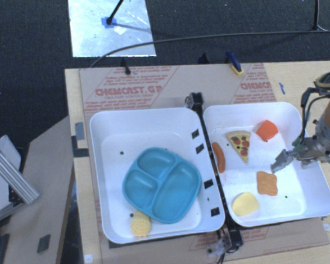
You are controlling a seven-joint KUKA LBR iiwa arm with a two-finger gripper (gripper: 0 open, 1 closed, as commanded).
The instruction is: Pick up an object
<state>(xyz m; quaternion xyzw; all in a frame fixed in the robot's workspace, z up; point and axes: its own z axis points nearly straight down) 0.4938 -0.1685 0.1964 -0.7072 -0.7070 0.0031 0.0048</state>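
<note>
- Over on the far left of the bench there's the left bin (99, 161), and inside it a blue divided plate (162, 184) sits tilted toward the near right part, with a small yellow corn-cob toy (140, 224) just beside the plate's near-left edge.
- Moving right, past the divider where the two bins meet, the right bin (290, 111) has the rest of the toy food. A hot dog (218, 156) lies lengthwise right along its left wall.
- Just right of that there's a pizza slice (240, 144), point toward the near side, and a yellowish lump (245, 203) down by the near wall.
- Further right, an orange block (267, 130) sits toward the far side, and an orange nugget-looking piece (266, 183) lies near the middle-right of the bin floor.
- The gripper (281, 162) is low in the right bin, just above and to the right of that nugget piece, very close to it. Honestly can't tell how far apart the fingers are, it's too small and blurry, and I don't see anything between them.
- The arm (328, 134) comes in from the right edge, wrist angled down and leftward over the bin's right wall, with cables looping on the far side of it.
</note>
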